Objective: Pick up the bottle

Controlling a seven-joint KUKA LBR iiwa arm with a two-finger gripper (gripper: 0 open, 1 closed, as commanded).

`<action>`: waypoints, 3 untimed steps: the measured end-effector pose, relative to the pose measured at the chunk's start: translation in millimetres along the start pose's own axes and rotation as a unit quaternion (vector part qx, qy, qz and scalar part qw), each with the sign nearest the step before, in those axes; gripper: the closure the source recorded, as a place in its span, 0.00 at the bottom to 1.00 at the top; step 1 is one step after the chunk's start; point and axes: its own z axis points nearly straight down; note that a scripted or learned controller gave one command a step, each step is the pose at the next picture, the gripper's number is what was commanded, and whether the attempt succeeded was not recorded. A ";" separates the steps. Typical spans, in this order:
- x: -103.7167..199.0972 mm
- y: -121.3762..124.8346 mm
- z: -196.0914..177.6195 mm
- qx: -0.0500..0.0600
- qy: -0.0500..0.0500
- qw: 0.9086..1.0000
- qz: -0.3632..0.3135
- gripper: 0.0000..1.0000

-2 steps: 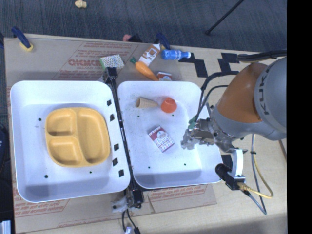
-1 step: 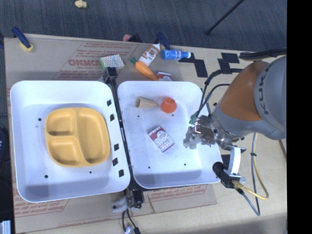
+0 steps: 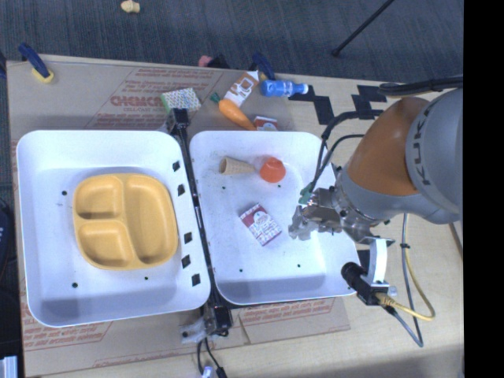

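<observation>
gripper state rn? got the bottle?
Gripper: open or shut cannot be told; low over the right bin. Bottle lies on the bench, outside both bins.

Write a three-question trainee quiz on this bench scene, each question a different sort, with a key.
1. True or false: the blue bottle lies inside the right bin.
2. Multiple choice: what sits in the left bin? A) a yellow divided plate B) an ice cream cone C) a carrot
3. Short answer: which item in the right bin lies closest to the gripper?

Key
1. False. The bottle lies on the bench beyond the bin's far edge, near the carrot.
2. A. The yellow divided plate is there.
3. The small red and white carton, just left of the gripper in the camera view; the ice cream cone lies farther off.
</observation>
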 end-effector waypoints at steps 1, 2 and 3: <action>20.4 -3.9 -0.9 -0.001 -0.001 0.995 0.103 1.00; 51.0 -10.5 12.1 0.000 0.000 0.998 0.060 1.00; 17.5 -4.1 74.7 0.001 0.000 0.995 0.096 1.00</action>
